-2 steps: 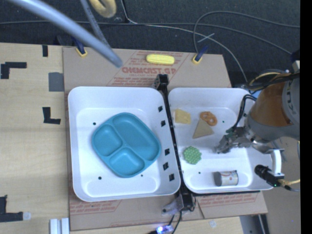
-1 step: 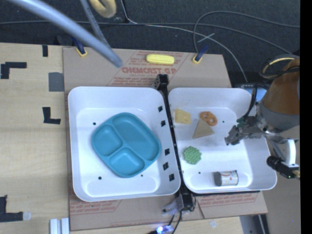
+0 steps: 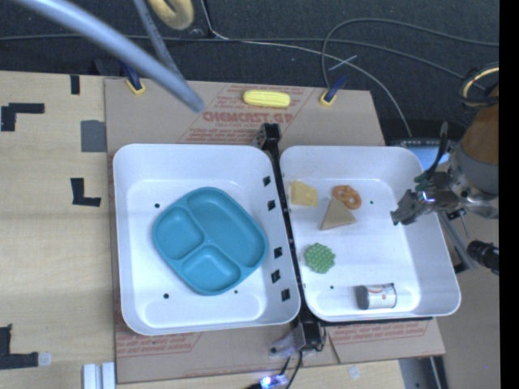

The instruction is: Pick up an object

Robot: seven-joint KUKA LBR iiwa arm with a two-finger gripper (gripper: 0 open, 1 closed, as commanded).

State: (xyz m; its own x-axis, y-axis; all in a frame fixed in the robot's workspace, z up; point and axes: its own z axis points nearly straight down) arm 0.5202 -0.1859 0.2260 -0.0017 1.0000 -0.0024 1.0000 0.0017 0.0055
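Observation:
The right bin (image 3: 422, 294) holds a pale yellow block (image 3: 304, 194), an orange pretzel-like ring (image 3: 347, 195), a tan wedge (image 3: 337, 215), a green bumpy ball (image 3: 319, 258) and a small grey-and-white can (image 3: 376, 296) lying on its side. A blue divided plate (image 3: 210, 239) lies in the left bin (image 3: 130, 217). My gripper (image 3: 413, 205) hovers at the right bin's right rim, away from all the objects. Nothing shows between its fingers.
A yellow banana-like object (image 3: 266, 99) lies on the cardboard behind the bins. A grey pole (image 3: 105, 35) slants across the upper left. Cables trail over the dark backdrop at the top right.

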